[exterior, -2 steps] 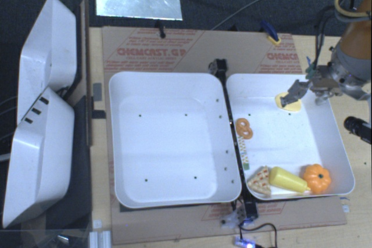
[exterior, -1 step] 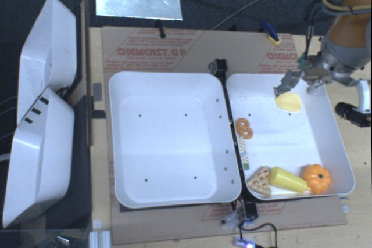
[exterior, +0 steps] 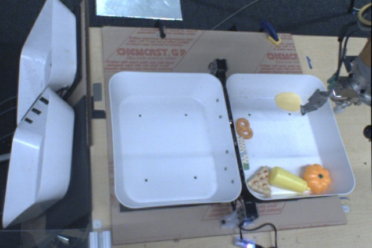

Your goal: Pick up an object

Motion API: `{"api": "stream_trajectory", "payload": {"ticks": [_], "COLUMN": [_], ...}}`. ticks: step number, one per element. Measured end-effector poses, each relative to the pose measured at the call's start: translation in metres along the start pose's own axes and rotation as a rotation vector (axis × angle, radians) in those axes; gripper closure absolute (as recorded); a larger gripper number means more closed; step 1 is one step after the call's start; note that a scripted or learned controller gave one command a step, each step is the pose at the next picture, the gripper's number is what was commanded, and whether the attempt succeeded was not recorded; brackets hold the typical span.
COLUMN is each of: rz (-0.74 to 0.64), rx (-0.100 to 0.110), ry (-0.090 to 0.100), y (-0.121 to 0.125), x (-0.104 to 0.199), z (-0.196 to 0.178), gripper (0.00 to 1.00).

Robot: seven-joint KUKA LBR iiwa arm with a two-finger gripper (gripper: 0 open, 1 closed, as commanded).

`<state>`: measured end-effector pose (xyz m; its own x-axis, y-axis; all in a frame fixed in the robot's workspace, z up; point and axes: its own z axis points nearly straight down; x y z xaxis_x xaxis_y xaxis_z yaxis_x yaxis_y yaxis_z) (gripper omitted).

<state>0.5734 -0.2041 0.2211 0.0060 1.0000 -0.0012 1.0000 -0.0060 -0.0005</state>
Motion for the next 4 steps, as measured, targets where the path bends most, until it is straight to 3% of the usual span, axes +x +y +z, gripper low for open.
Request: {"api": "stream_trajectory", "payload": {"ticks": [1,2,3,4], "rz": [-0.007,-0.015,-0.013,-0.009], "rx": [-0.003,-0.009,-0.002,0.007], "ry": [0.000,0.000,0.001,0.004], "y": [0.002,0.009,0.008,-0.077], "x": [0.003,0.017,0.017,0.082], "z": [-0.011,-0.097,-0.093,-0.008], "gripper": [1.00,1.00,0.00,0.00]}}
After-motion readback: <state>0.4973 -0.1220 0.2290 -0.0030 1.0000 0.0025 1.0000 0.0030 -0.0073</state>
